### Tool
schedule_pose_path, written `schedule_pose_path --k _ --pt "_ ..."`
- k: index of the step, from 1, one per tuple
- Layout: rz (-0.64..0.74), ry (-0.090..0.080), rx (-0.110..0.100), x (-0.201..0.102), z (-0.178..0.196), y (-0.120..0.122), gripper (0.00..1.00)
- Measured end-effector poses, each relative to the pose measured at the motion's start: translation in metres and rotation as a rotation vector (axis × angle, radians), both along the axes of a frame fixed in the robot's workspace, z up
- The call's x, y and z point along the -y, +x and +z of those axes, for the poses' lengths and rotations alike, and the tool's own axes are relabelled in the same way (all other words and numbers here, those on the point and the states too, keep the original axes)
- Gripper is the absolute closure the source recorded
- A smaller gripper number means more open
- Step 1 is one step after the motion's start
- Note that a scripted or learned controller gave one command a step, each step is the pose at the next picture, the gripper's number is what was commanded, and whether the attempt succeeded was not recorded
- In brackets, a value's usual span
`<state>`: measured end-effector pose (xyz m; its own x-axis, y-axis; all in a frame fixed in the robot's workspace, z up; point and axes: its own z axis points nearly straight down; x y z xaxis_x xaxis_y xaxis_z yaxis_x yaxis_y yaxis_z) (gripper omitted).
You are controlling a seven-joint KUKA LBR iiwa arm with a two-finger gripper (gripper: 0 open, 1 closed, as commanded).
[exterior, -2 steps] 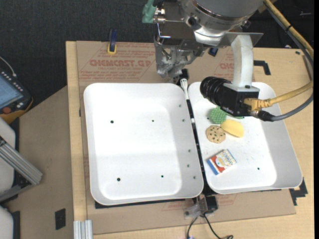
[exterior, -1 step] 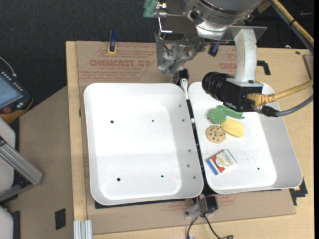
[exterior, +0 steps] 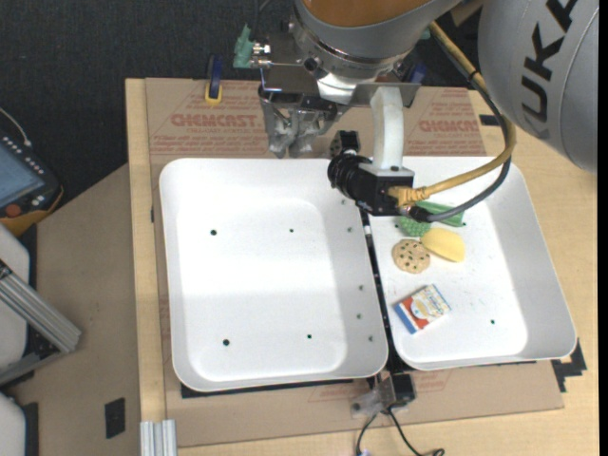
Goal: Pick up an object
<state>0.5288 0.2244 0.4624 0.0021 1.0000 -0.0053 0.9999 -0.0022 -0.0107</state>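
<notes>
A: Camera view, slant from above: four items are logged in the right shallow white bin (exterior: 532,255) — a round speckled cookie (exterior: 409,256), a pale yellow wedge (exterior: 445,246), a green leafy piece (exterior: 429,218), a small red-white-blue packet (exterior: 422,309).

B: Risk?

A: Cookie, wedge and green piece lie touching or just beside one another; a descent there is judged likely to nudge a neighbour or close on two.

B: Pincer?

A: The grey two-finger gripper (exterior: 293,137) is seen above the far rim of the left shallow white bin (exterior: 190,255), well apart from all items. Its opening cannot be told; nothing is seen held.

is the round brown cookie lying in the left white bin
No, the round brown cookie lies in the right white bin, beside a yellow piece.
</notes>
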Motion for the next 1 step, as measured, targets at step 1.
schedule_pose_path --k 1 --pt "0.001 -0.003 -0.009 0.0112 -0.1666 -0.0538 1.0"
